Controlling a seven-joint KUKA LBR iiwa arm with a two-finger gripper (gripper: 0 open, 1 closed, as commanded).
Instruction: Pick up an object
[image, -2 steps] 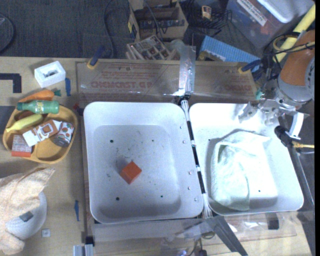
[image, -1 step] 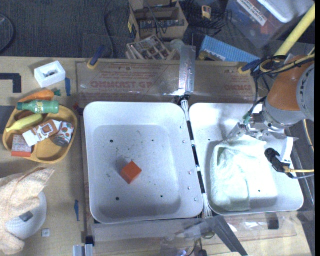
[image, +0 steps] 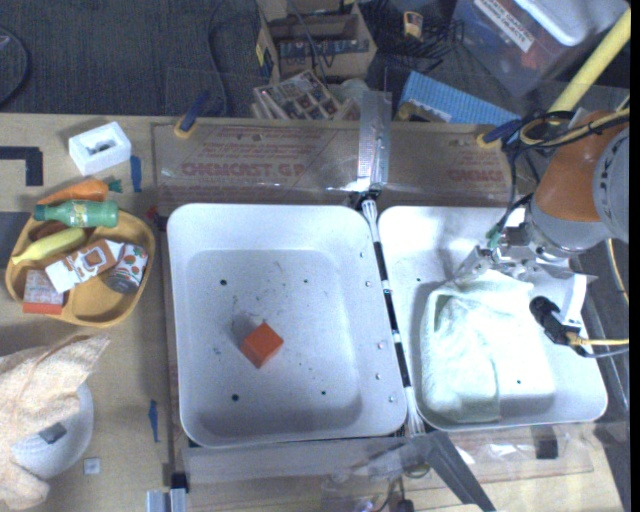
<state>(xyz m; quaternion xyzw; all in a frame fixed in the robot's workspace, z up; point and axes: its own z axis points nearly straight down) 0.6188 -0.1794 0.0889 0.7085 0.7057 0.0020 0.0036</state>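
Observation:
An orange-red cube (image: 263, 344) lies on the floor of the left bin (image: 200, 240), a little left of its middle. A crumpled white, pale-green cloth (image: 470, 345) covers much of the floor of the right bin (image: 400, 235). My gripper (image: 503, 262) hangs over the right bin at the cloth's upper edge, below the orange band of the arm. Whether it touches the cloth I cannot tell. It is far from the cube, which sits alone across the divider.
A wooden bowl (image: 80, 305) with bottles and packets stands left of the bins, with a small white box (image: 100, 146) above it. A beige cloth (image: 45, 380) lies at the lower left. A clear panel (image: 260, 165) runs behind the bins.

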